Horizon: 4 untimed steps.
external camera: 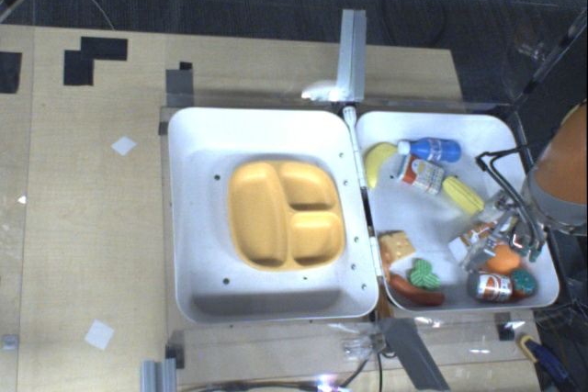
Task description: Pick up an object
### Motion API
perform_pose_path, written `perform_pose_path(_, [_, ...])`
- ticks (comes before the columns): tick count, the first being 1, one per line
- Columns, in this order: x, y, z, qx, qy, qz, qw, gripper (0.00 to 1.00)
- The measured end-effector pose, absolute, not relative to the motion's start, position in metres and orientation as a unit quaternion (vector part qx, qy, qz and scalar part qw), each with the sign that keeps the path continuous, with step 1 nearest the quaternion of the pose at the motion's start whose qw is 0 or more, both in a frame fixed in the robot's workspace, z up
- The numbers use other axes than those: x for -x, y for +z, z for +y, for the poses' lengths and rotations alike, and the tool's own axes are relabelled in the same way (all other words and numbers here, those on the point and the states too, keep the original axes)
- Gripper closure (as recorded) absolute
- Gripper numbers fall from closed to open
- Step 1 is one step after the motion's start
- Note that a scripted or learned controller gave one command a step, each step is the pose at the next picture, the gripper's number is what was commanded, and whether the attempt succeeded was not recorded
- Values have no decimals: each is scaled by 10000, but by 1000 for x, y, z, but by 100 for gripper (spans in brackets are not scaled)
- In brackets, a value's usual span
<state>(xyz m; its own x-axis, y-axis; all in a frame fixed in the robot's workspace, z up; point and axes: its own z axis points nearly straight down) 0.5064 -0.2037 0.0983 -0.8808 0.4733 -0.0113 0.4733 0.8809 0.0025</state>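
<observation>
No label text is legible on the bottle (pixel 424 162) or can (pixel 493 287). The gripper (pixel 501 239) sits above the orange fruit (pixel 503 261); jaw state cannot be determined.

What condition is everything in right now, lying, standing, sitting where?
Yellow three-compartment plastic tray: flat in the left bin, nothing on it.
Blue-capped white bottle: lying on its side.
Yellow toy corn cob: lying flat.
Red-labelled can: on its side.
Tool: low over the orange ball.
</observation>
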Motion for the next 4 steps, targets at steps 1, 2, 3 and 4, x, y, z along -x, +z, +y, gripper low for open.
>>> perform_pose_path(1, [-578, 89, -117, -3681, 34, 9298, 72, 0])
perform_pose_path(2, [-641, 89, -151, -4288, -3, 9034, -88, 0])
perform_pose_path(3, [-625, 120, -204, -6306, 15, 7761, 42, 0])
perform_pose_path(4, [-657, 87, -184, -6399, 18, 7685, 35, 0])
